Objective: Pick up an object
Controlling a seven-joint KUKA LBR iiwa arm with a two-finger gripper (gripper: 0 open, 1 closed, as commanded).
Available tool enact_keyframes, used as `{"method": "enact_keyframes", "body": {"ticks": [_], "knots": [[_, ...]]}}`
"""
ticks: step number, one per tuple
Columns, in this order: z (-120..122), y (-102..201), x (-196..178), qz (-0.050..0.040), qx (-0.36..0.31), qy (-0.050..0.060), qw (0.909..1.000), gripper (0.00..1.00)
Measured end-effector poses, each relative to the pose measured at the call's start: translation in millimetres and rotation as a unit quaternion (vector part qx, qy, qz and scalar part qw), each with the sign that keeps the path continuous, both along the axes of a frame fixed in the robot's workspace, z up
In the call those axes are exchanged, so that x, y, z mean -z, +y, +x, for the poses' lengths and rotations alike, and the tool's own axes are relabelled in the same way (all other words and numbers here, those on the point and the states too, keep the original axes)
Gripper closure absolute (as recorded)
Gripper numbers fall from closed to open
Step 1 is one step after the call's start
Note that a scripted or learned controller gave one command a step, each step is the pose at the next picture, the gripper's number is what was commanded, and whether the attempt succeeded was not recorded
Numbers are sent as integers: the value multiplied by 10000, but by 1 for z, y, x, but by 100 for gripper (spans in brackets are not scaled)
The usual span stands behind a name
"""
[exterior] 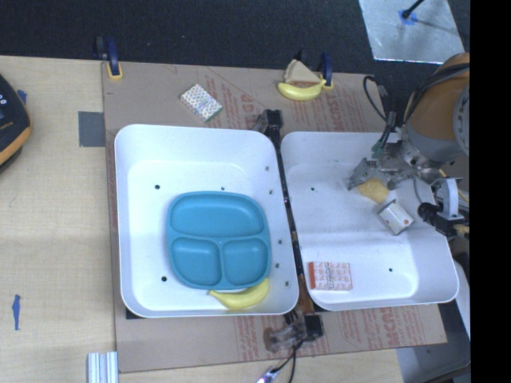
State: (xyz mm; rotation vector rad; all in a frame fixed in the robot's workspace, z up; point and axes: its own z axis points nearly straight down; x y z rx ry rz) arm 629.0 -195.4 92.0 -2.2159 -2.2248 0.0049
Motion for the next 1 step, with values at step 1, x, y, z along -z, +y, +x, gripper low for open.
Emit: {"method": "enact_keyframes", "body": {"ticks": [1], "knots": [[27, -16, 0, 5, -8, -5, 10000, 0]]}}
